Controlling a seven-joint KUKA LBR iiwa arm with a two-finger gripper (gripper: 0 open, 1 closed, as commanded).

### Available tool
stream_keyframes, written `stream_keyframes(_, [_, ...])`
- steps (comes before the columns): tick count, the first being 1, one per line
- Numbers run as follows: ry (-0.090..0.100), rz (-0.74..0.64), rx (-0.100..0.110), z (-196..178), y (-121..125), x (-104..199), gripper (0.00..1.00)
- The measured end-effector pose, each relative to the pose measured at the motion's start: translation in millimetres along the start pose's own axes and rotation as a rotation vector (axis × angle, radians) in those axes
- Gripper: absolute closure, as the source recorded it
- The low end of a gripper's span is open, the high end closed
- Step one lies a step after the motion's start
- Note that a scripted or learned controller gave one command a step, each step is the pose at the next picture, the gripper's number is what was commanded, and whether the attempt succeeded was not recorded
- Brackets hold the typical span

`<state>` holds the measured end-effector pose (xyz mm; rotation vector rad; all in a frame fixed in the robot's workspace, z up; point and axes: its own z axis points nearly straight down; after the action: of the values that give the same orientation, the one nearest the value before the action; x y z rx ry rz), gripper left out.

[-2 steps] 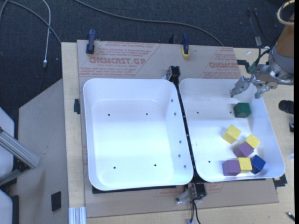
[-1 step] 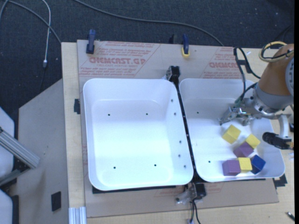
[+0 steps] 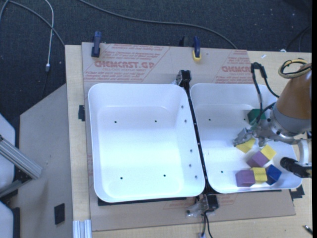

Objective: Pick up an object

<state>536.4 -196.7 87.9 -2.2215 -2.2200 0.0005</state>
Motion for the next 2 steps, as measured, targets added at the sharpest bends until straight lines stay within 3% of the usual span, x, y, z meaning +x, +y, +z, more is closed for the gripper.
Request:
stream_keyframes(1, [-0.001, -0.001, -0.003, -11.0, 1.3, 0.0, 1.0])
stream_keyframes(2, [0.0, -0.009, -0.017, -165.7, 19.7, 79.0, 1.0])
